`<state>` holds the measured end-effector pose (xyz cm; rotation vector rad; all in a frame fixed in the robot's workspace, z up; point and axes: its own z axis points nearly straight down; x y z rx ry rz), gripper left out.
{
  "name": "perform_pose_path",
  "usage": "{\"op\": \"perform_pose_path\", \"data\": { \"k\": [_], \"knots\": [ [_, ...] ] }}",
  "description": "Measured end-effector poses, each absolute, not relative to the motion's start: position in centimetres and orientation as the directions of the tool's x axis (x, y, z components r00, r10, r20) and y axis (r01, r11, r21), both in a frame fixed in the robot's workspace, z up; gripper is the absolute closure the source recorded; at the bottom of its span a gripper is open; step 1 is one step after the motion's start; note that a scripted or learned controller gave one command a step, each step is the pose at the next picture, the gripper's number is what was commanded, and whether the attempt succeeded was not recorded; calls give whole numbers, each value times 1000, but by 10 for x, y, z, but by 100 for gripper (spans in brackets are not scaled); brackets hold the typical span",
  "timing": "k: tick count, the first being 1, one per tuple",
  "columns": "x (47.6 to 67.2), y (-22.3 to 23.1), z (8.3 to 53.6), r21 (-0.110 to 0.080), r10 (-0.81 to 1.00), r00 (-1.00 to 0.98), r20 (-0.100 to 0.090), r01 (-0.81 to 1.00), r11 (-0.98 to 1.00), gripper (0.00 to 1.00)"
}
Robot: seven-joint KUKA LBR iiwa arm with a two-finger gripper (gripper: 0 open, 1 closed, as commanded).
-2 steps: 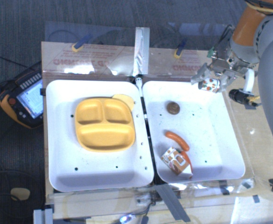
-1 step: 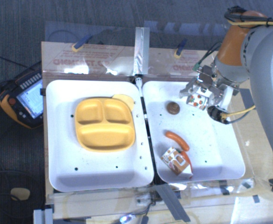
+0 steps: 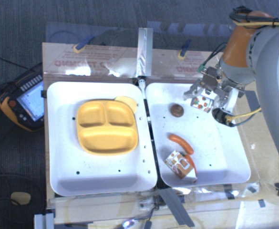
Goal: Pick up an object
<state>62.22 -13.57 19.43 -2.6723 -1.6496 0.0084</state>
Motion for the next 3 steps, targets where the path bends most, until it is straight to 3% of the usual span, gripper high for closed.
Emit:
{"op": "perform_pose_path", "data": {
  "k": [1,2,3],
  "knots": [
    [611,-104,97,-4,954,299,-2,954,-299,0],
    [611,-103,105,-8,954,299,-1,954,-299,100],
    [593,-51,222,-2,994,107,0,994,-107,100]
  ]
}}
